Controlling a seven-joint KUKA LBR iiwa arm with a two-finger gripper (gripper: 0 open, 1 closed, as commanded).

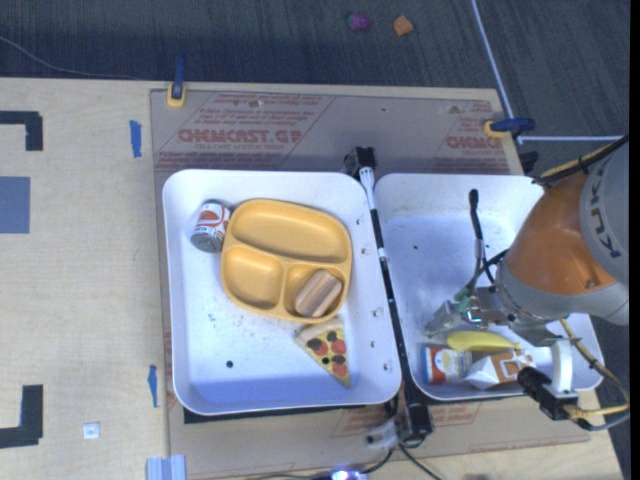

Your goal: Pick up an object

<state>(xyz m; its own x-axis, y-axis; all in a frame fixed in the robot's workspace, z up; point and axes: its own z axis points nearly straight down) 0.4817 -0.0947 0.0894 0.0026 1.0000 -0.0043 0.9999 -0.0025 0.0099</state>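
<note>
A toy banana [481, 342] lay near the front of the right bin [420, 218], resting on a white carton [470, 366], as my gripper [462, 308] hung just above and behind it; I could not tell its opening. In the left bin [190, 368] sat 1 yellow divided tray [285, 258] holding a bun [318, 292], with a can [209, 226] and pizza slice [329, 349] beside.

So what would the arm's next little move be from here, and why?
Probably a short drop straight down onto the banana. The gripper hangs just above it in the right bin, with a carton lying right beside it. Whether the fingers are open is hard to see, so that is a guess.
</note>
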